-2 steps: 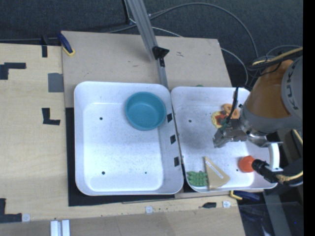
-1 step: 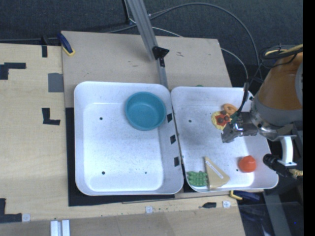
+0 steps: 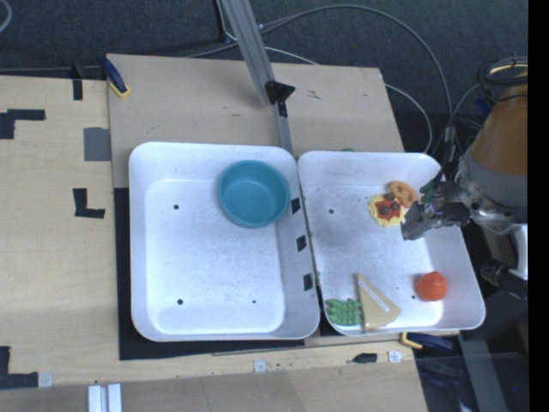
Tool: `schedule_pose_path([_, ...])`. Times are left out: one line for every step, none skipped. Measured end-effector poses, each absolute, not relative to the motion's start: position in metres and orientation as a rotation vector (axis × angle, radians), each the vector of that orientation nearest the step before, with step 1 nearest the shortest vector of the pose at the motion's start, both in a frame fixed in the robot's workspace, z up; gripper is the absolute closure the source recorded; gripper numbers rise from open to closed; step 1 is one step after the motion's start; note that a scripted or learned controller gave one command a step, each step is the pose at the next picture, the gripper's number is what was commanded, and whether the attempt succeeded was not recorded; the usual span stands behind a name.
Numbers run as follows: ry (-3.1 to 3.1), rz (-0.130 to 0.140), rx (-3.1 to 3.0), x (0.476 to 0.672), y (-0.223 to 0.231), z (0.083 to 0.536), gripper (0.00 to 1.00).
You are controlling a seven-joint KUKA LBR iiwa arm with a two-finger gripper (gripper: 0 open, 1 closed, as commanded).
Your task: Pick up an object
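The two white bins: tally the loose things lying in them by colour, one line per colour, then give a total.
Blue: 1, the bowl
Yellow and red: 1, the toy pizza
Red-orange: 1, the small round piece
Tan: 1, the wedge
Green: 1, the bumpy cluster
Total: 5

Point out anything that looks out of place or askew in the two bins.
Nothing stands out. The blue bowl sits upright in the left bin; the toy pizza, red piece and wedge lie loose in the right bin.
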State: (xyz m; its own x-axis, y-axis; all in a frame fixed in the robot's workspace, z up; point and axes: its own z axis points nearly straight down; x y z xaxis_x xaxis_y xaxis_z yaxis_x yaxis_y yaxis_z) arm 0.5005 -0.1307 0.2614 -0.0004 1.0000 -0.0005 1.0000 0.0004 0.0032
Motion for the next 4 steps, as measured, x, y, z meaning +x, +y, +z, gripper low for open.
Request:
schedule_pose_path([2.226,0.0,2.219,0.511,-0.075,0.25,1.0])
schedule_pose_path([2.226,-0.001,2.219,0.524,-0.035,0.248,1.0])
schedule_pose_path([2.226,-0.002,2.219,0.546,0.014,0.231,1.0])
schedule_pose_path([2.226,-0.002,2.219,0.569,0.062,0.22,1.0])
